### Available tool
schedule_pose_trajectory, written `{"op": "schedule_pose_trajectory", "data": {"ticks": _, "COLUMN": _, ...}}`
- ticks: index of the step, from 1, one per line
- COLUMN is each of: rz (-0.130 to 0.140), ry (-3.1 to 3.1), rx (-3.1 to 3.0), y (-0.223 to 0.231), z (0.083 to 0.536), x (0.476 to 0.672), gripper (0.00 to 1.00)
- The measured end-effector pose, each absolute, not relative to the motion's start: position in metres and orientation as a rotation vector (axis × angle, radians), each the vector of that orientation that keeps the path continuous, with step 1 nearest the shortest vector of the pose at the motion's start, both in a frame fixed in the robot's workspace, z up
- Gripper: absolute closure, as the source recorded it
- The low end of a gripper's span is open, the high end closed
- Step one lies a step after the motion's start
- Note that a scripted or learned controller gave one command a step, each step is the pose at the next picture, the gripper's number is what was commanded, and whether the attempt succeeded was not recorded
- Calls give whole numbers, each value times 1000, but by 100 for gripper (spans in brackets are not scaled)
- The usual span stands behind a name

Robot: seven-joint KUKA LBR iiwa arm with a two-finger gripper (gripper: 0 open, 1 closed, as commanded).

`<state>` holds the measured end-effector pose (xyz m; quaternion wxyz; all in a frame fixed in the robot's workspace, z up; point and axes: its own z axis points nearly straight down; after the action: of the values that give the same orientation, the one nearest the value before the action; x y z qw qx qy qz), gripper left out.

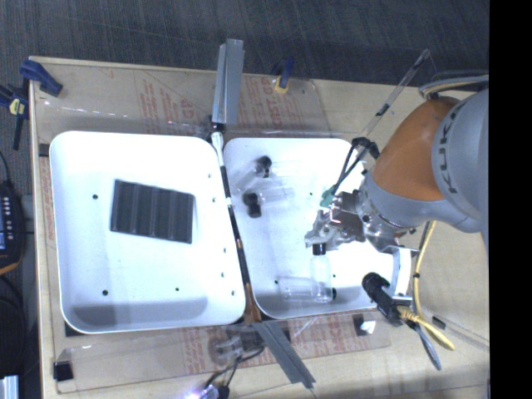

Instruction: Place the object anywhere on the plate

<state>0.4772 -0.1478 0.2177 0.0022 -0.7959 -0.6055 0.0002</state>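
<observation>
Grey and orange, the arm (432,169) is the nearest thing to the camera, reaching in from the right above the right bin (291,152). Its tool (322,241) hangs over the middle-right part of that bin, pointing down. A clear plastic bottle (319,274) stands or hangs directly below the tool, its top just at the fingertips; glare on the white floor makes it hard to judge, so I cannot tell whether the fingers are wide, narrow, or closed on the bottle.

Two more clear bottles with dark caps lie in the same bin: one near the top (266,168) and one just below it, close to the divider (259,199). Another clear bottle (301,288) lies along the bin's lower edge, near the one under the tool.

Over in the left bin (75,248), the plate (153,210), a dark ribbed rectangle, lies flat slightly above centre, slightly tilted, well apart from every bottle. Both bins sit side by side, touching, on the counter (125,86). Pliers with yellow handles (424,327) rest on the counter at lower right.
</observation>
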Motion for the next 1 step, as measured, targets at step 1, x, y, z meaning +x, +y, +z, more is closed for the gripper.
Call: {"op": "schedule_pose_trajectory", "data": {"ticks": 1, "rz": 6, "ry": -1742, "rx": -2609, "y": -60, "z": 190, "x": 550, "gripper": 100}}
